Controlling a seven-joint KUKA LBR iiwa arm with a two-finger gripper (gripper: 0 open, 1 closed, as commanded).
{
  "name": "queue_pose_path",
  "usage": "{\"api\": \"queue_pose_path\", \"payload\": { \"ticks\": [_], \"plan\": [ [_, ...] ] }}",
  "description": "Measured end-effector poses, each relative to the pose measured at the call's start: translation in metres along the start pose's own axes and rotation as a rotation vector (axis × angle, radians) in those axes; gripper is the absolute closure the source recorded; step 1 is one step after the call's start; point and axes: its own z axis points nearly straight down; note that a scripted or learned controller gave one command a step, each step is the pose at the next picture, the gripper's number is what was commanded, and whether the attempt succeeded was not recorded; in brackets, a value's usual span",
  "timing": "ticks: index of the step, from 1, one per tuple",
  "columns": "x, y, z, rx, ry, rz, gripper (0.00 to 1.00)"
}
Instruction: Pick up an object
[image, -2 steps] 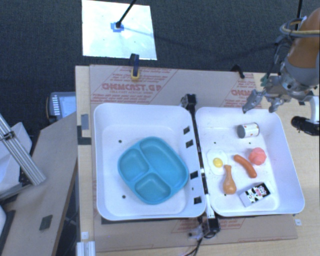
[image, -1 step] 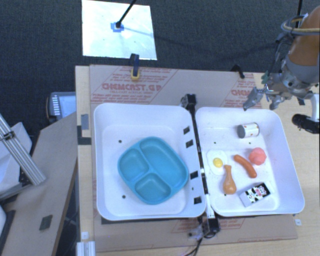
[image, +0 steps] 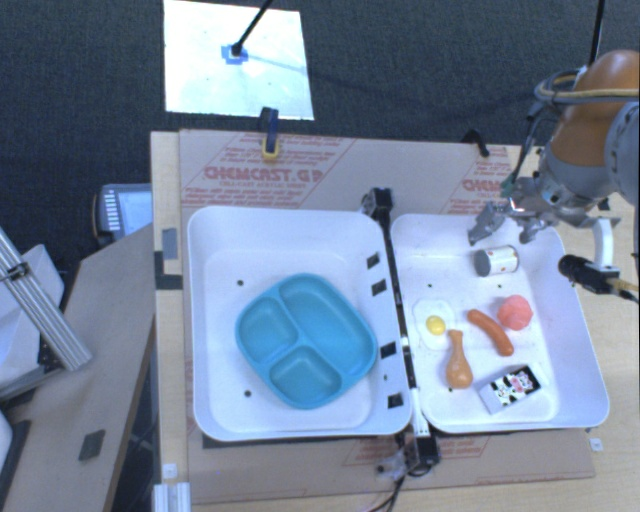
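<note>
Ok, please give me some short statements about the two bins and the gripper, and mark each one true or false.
1. The blue divided plate lies in the left bin. True.
2. The fried egg lies on the plate. False: it lies on the floor of the right bin, near the divider.
3. The gripper is above the far end of the right bin, just over the small cylinder. True.
4. The sausage stands upright. False: it lies flat, beside the pink ball.
5. The drumstick is in the same bin as the black-and-white carton. True.
</note>
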Motion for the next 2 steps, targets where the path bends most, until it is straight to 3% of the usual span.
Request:
{"api": "queue_pose_path", "payload": {
  "ticks": [1, 2],
  "plan": [
    [-0.002, -0.005, 0.045, -0.002, 0.0, 0.001, 0.0],
    [-0.004, 0.001, 0.064, -0.024, -0.008, 0.0, 0.0]
  ]
}}
